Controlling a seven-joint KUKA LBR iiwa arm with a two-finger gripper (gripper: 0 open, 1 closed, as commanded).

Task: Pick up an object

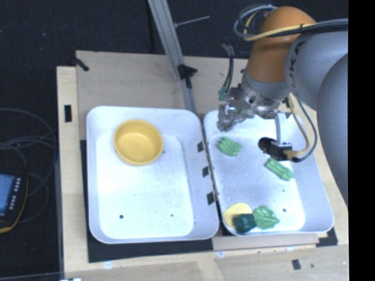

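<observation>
My gripper [227, 120] hangs over the far left corner of the right bin [313, 212], just above and behind a ridged green piece [229, 146]. Nothing shows between its fingers. A second green piece [278, 169] lies toward the bin's right side. At the near edge of that bin sit a yellow object [235, 210], a dark teal block [244, 222] and a light green leafy piece [265, 216], bunched together. A yellow bowl [138, 141] rests in the far part of the left bin [146, 215].
A grey metal post [170, 40] slants down from the top to the seam between the bins. A black cable connector [274, 148] dangles from the arm over the right bin. A handheld device [10, 195] lies off the bench at the left.
</observation>
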